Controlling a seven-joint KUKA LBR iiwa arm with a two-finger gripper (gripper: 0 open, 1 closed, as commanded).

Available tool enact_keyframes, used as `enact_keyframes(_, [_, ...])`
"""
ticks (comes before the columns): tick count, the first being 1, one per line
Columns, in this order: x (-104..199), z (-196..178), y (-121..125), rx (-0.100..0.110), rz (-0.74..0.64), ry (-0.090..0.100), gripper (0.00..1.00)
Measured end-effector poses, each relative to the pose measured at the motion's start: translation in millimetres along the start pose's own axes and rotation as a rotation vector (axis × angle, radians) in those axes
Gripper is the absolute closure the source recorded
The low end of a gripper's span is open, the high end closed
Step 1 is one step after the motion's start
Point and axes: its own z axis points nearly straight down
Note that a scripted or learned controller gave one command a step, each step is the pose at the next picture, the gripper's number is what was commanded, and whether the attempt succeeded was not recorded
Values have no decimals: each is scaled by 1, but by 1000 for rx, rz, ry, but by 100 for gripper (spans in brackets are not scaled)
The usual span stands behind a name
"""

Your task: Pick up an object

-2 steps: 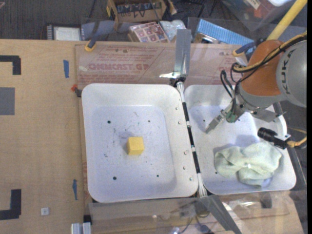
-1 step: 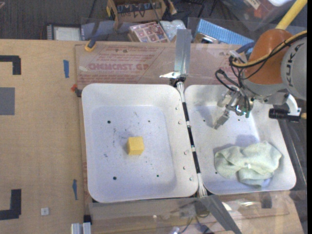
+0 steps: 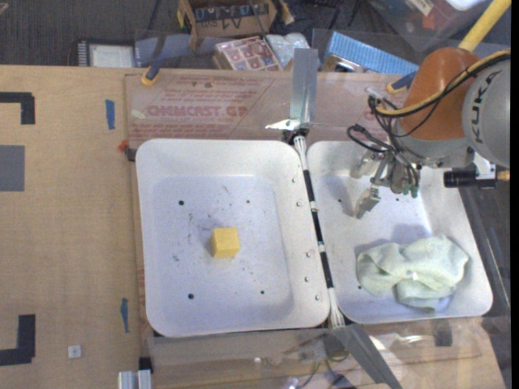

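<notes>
I see my claw (image 3: 362,186) spread apart, gripping nothing, over the right bin (image 3: 478,298); just below it lies a crumpled pale-green cloth (image 3: 413,270).

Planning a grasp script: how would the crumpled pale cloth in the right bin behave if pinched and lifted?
The cloth lies in soft folds, so it is probably floppy and would drape and sag. It looks light. A pinch may catch just one fold, since it is bunched unevenly.

Tan wood surface (image 3: 65,217) w/ black marks + blue tape (image 3: 109,113); cluttered cardboard box (image 3: 227,6) far, dark floor (image 3: 73,6).
</notes>
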Motion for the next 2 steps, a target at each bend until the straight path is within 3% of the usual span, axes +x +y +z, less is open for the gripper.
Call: enact_keyframes(2, [-27, 1, -35, -1, -721, -2, 0])
